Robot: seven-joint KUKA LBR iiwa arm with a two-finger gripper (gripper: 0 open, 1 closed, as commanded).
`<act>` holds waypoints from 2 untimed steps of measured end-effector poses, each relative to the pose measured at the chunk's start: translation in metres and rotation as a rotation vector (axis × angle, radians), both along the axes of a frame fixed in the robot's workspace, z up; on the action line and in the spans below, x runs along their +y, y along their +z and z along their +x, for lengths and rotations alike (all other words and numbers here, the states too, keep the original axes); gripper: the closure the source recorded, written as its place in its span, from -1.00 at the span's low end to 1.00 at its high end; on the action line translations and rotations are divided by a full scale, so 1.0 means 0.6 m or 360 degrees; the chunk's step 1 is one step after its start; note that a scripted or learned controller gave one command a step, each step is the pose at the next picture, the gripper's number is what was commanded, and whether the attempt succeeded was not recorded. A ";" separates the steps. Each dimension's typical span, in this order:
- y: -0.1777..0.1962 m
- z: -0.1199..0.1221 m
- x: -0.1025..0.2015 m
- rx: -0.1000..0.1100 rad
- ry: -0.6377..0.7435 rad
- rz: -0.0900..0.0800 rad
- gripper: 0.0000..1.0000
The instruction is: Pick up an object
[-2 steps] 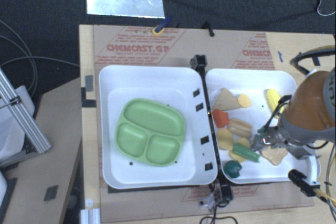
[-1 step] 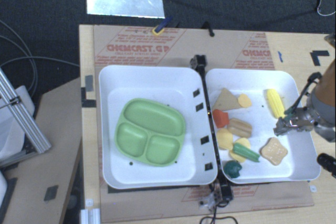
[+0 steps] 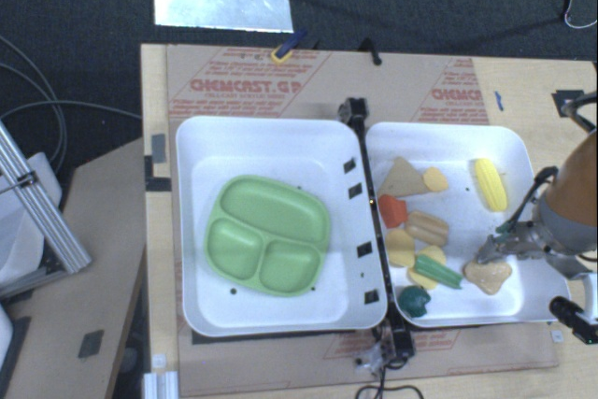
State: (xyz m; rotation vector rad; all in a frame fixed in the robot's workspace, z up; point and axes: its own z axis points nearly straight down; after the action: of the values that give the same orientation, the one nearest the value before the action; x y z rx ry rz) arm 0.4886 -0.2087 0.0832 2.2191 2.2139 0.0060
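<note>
The gripper (image 3: 495,249) hangs low at the right bin's (image 3: 523,145) front right corner — its dark fingers look slightly spread and hold nothing. The tan cookie-shaped piece (image 3: 489,276) lies just below and in front (nearly touching), its long axis running left-right.

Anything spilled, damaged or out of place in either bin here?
Nothing stands out. The green three-compartment plate lies flat in the left white bin; the toy foods, including the yellow corn cob, sit loosely inside the right white bin.
</note>
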 end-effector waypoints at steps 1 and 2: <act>0.169 0.040 0.003 -0.0007 0.0012 -0.0004 1.00; 0.007 -0.001 0.009 0.0000 0.0002 -0.0002 1.00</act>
State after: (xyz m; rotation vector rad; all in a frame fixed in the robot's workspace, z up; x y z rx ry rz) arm 0.4879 -0.2030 0.0872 2.2175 2.2149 0.0047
